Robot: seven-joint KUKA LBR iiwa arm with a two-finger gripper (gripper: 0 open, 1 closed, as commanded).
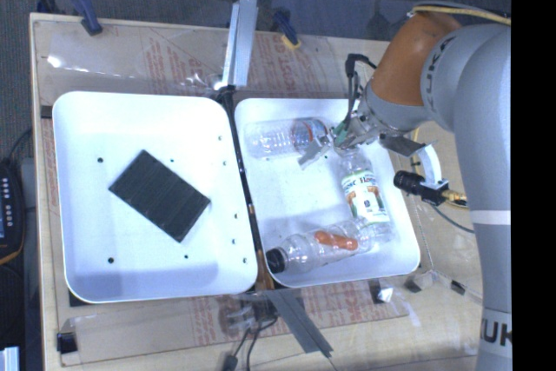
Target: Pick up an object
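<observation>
Dark grey carpet surrounded the pale wooden worktop (130, 43), on which we saw two shallow white bins side by side. We found the left bin (78, 113) holding a flat dark grey rectangular pad (159, 195) lying at a slant. We counted three bottles in the right bin (278, 187): a clear plastic bottle (282, 137) lying along the far wall, a clear bottle with a white and orange label (364, 194) down the right side, and a clear bottle with a black cap and an orange patch (317, 246) against the near wall.

We saw the grey arm with its orange band (426, 69) reaching in from the right, and the hand (343, 137) sat low at the bin's far right corner, just where the far bottle's end and the labelled bottle's neck came close together. We could not tell whether the hand stood apart or together, nor whether anything lay within it.

We judged the risks plain enough: round, smooth bottles would roll or squirt sideways under a pinch, and with two bottles so near, the hand might nudge one while closing on the other, or jam against the bin wall
</observation>
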